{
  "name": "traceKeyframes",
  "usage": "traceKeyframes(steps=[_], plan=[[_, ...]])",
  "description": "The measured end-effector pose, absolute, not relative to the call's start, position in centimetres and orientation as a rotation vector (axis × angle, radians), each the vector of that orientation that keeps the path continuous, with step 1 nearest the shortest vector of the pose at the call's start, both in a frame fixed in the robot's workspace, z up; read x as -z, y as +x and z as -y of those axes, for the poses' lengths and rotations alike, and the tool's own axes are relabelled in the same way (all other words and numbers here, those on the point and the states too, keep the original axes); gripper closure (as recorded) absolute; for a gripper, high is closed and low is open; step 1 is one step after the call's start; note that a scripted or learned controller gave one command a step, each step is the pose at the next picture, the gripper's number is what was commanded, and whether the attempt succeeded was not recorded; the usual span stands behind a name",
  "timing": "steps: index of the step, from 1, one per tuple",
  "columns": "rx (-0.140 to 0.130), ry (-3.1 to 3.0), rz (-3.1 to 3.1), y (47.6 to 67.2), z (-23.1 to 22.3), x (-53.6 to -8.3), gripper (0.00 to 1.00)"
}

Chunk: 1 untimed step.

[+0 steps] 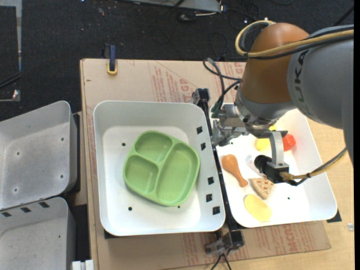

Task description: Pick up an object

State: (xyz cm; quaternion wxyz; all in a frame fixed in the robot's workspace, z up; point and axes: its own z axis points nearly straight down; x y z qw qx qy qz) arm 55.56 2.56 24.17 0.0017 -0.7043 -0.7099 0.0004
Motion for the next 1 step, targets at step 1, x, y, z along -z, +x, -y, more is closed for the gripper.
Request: traceKeyframes(steps=[1], plan=[[-0.003, -2.209, 2.228, 52.61, -8.26, -23.43, 1.00]])
